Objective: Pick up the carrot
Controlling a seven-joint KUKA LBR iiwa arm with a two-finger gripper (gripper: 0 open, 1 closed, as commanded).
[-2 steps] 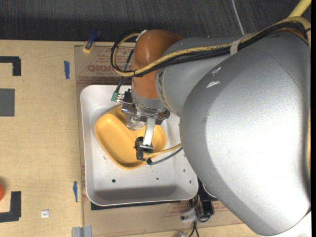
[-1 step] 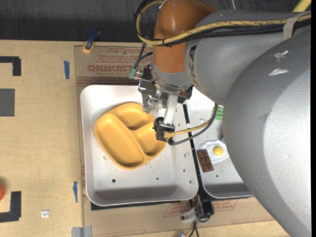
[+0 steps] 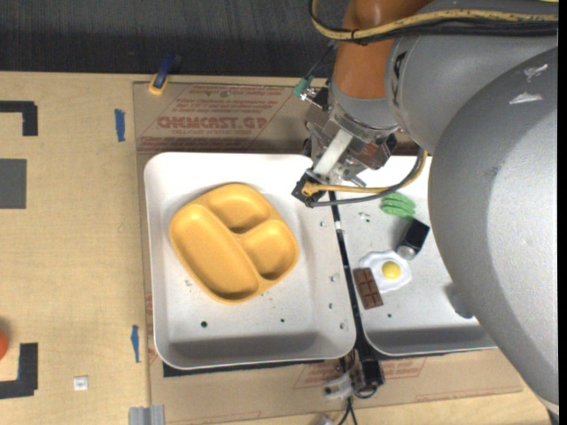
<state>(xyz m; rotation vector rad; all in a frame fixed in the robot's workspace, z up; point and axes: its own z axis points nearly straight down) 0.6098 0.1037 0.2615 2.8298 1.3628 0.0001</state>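
Observation:
My gripper (image 3: 357, 153) hangs under the orange-banded wrist, over the back left corner of the right bin (image 3: 425, 330), close to the ridge between the two bins. The wrist and arm cover it from above. In the right bin lie a green leafy piece (image 3: 399, 204), a small black block (image 3: 413, 235), a fried egg (image 3: 390, 270) and a brown chocolate bar (image 3: 368, 288). All of them sit in front of and to the right of the gripper, apart from it.
A yellow divided plate (image 3: 234, 241) fills the middle of the left bin (image 3: 168, 326). The big grey arm covers the right half of the right bin. A small orange-red thing (image 3: 3, 344) sits on the bench at the far left edge.

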